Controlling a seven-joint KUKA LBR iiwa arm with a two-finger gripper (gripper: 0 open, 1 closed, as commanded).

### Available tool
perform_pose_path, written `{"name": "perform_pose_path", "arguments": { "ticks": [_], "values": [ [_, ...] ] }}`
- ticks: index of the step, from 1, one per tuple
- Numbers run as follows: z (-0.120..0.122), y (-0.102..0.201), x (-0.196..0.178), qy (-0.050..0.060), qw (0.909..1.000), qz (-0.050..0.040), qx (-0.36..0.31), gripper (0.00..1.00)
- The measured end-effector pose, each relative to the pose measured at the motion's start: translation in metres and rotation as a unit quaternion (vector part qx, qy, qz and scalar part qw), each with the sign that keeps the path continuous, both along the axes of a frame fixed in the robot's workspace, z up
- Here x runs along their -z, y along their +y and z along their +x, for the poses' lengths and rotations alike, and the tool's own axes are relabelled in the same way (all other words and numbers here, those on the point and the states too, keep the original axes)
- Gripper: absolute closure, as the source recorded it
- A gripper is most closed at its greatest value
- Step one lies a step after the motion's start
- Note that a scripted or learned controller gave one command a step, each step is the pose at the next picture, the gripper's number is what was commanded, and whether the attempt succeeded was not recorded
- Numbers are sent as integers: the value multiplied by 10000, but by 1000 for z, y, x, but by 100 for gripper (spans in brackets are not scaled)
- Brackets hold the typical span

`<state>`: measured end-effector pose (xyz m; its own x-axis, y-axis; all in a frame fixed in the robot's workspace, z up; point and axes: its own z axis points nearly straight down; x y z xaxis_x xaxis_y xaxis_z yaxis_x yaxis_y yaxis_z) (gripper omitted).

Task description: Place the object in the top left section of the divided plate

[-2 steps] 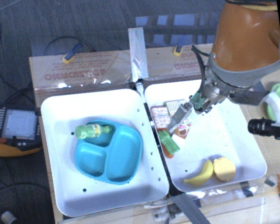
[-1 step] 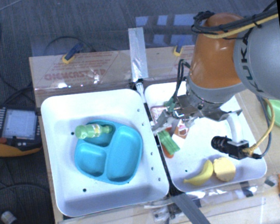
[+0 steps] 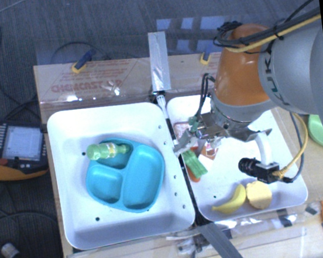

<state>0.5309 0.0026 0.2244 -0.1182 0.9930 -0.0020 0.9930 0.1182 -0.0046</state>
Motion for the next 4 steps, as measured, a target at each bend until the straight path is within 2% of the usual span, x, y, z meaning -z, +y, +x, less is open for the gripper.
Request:
{"name": "perform_pose_path", "arguments": {
  "ticks": [1,4],
  "values": [
    [29,36,16,-2,10000,1,-45,0],
    [29,36,16,-3,10000,2,-45,0]
  ]
}}
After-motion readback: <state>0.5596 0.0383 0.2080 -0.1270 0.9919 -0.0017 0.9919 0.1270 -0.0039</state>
